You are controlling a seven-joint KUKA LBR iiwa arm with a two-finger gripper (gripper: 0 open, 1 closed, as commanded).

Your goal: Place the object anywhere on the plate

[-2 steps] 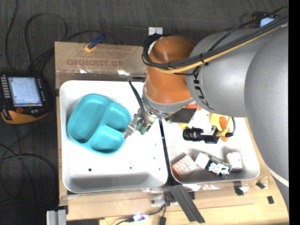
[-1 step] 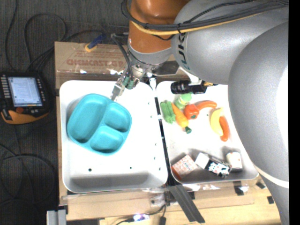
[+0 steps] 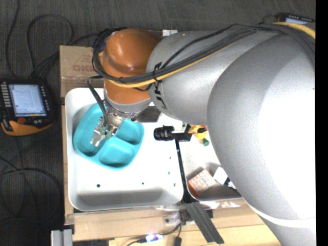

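Observation:
A light blue divided plate (image 3: 115,137) lies tilted in the left white bin (image 3: 123,191), toward its far left part. My gripper (image 3: 102,134) hangs right over the plate's middle, pointing down and left, under the orange wrist band. A small green speck (image 3: 106,131) shows at the gripper's tip; I cannot tell whether it is a held thing. The big grey arm hides most of the right bin.
In the right bin lie a red and white packet (image 3: 201,181) near the front and small orange and green pieces (image 3: 202,135) further back. A cardboard box (image 3: 77,65) stands behind the left bin. A control pendant (image 3: 25,104) lies on the floor at the left.

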